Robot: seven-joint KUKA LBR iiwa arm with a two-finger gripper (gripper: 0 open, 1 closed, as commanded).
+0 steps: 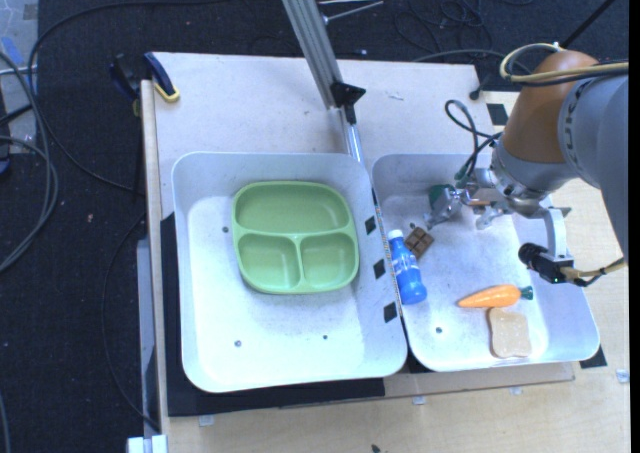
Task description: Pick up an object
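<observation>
- Surface (pixel 260 91): pale board carrying two white bins side by side; a metal pole slants across it down to where the bins meet.
- Left bin (pixel 200 341): one item, a green tray (pixel 296 236) with three compartments, lying flat near the centre.
- Right bin (pixel 565 331): holds all the small pickable objects.
- Arm (pixel 565 116): reaches in from the right over the top of the right bin, orange band above the wrist.
- Gripper (pixel 452 199): low over the bin's upper-left area, beside something green I can't identify. Can't tell the gap between the fingers at this size.
- Bottle (pixel 406 268): blue with a white cap, lying along the right bin's left wall.
- Carrot (pixel 491 296): orange, lying flat in the lower middle of the right bin, well apart from the gripper.
- Bread (pixel 510 332): tan slice, just below the carrot, near the bin's lower edge.
- Brown block (pixel 420 240): small, just beside the bottle's cap end, nearest item below the gripper.
- Progress, my read: nothing visibly grasped, every object rests on the bin floor. Pick not yet done; grasp and lift both remain. Brown block or the green bit look like the closest candidates.
</observation>
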